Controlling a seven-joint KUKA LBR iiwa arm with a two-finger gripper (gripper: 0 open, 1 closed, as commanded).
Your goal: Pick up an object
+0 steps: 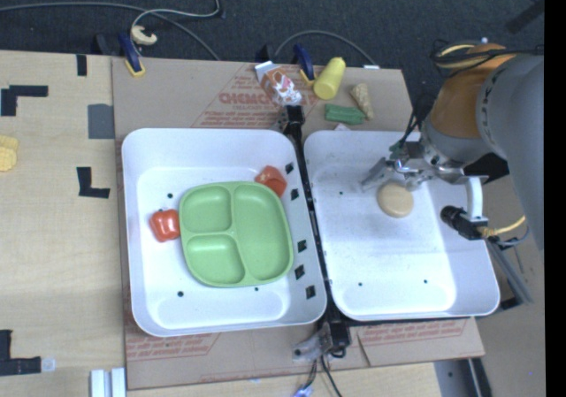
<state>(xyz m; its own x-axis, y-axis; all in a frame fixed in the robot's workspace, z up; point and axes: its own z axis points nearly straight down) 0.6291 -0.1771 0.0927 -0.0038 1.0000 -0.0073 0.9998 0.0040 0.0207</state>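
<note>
left bin (pixel 141 156): holds green divided plate (pixel 236 232); red piece (pixel 164 225) touching plate's left edge; second red piece (pixel 271 179) at plate's upper right corner.
behind bins: yellow object (pixel 330 78), green object (pixel 344 114), tan object (pixel 361 100) lying on cardboard.
right bin (pixel 389 280): tan round object (pixel 395 201) resting on floor, upper half.
gripper (pixel 400 170): just above tan round object; finger state cannot be told.

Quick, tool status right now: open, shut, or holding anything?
Tool: cannot be told; it sits just above the tan round object in the right bin.
</note>
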